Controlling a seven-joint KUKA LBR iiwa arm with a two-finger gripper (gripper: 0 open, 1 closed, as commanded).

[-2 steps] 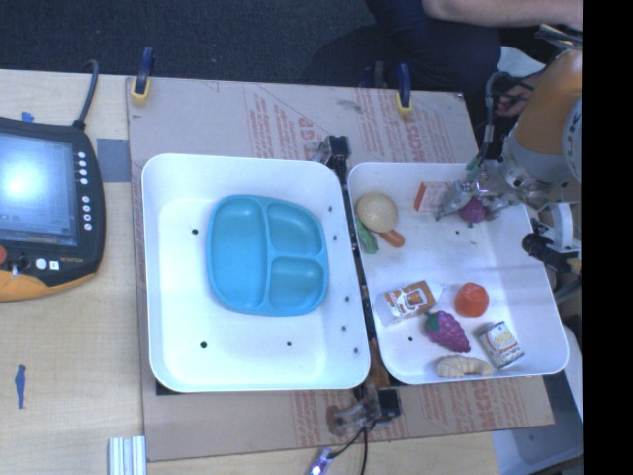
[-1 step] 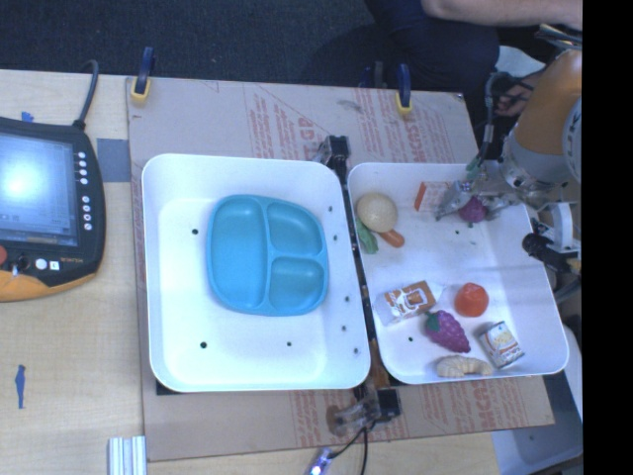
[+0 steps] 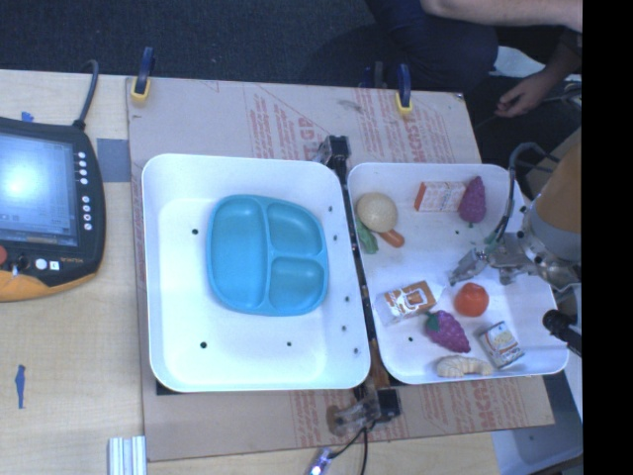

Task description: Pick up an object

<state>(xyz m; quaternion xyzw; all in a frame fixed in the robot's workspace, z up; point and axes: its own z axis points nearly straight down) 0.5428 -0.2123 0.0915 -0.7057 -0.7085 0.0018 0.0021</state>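
Note:
My gripper (image 3: 492, 262) hangs over the right side of the right bin (image 3: 415, 178), just above and slightly right of a red-orange tomato (image 3: 472, 300). Nothing shows in its grip. Around it in that bin lie a brown snack packet (image 3: 409, 299), a purple grape bunch (image 3: 448, 332), a small printed box (image 3: 502, 343) and a beige peanut-shaped piece (image 3: 460, 366). Farther back are a beige round onion (image 3: 376, 210), a small carrot (image 3: 393, 237), an orange carton (image 3: 439, 196) and a purple eggplant (image 3: 473, 200).
The left bin (image 3: 173, 295) bears a blue divided plate (image 3: 267, 255). A tablet controller (image 3: 45, 201) lies at the far left of the bench. A seated person (image 3: 495, 8) is at the back right. Clamps hold the cardboard sheet at its back edge.

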